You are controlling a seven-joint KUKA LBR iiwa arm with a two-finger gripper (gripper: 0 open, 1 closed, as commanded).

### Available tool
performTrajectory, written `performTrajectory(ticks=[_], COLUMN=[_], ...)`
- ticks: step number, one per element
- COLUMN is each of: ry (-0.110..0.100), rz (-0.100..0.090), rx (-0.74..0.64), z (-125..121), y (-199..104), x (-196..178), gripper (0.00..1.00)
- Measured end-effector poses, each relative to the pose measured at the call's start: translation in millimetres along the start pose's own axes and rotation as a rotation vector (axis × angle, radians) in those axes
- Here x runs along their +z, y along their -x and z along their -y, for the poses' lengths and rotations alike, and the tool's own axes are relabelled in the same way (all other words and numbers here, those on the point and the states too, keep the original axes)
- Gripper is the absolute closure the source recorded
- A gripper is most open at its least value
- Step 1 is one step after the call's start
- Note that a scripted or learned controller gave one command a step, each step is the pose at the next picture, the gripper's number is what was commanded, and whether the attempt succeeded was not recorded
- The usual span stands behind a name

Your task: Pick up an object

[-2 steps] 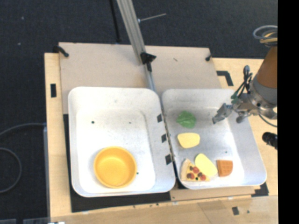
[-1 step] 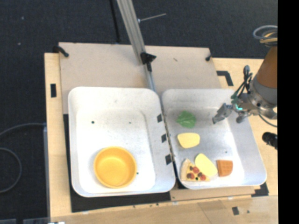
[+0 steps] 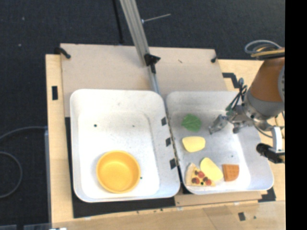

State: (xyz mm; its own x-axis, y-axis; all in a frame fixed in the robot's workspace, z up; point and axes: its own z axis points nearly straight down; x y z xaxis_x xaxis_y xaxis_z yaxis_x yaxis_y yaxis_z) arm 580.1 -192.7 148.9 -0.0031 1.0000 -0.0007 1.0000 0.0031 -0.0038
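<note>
Lowest in the frame, at the right bin's (image 3: 254, 183) front edge, lie three pieces in a row: a flat slice dotted with red bits (image 3: 198, 176), a pale yellow wedge (image 3: 211, 169) touching it, and an orange waffle-like block (image 3: 230, 172) just beside the wedge. All three sit below the gripper (image 3: 224, 124) and a little left of it, except the orange block, which is almost straight below. No piece sits between the fingers, so nothing is grasped; the fingers look slightly parted over bare bin floor, though the view is too small to be certain. A pale yellow oval piece (image 3: 194, 143) lies down and to the left of the gripper, near but apart from it. A green leafy piece (image 3: 192, 122) rests level with the gripper, to its left, apart from the fingertips. Far to the left and lower, in the left bin (image 3: 115, 109), a yellow bowl (image 3: 118, 171) stands upright near the front. The grey arm with its orange band (image 3: 266, 83) extends up and to the right of the gripper.
</note>
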Motion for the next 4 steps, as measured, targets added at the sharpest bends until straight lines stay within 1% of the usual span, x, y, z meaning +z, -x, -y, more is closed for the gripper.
performTrajectory(ticks=[1,2,3,4], ry=[0.005,0.009,0.01,0.006], rz=[0.002,0.003,0.001,0.001], rx=[0.003,0.005,0.0,-0.001], z=[-0.5,-1.5,-6.6,-9.9], y=[0.9,2.2,-5.2,-3.8], x=[48.2,36.3,-13.9,-55.2], gripper=[0.0,1.0,1.0,1.0])
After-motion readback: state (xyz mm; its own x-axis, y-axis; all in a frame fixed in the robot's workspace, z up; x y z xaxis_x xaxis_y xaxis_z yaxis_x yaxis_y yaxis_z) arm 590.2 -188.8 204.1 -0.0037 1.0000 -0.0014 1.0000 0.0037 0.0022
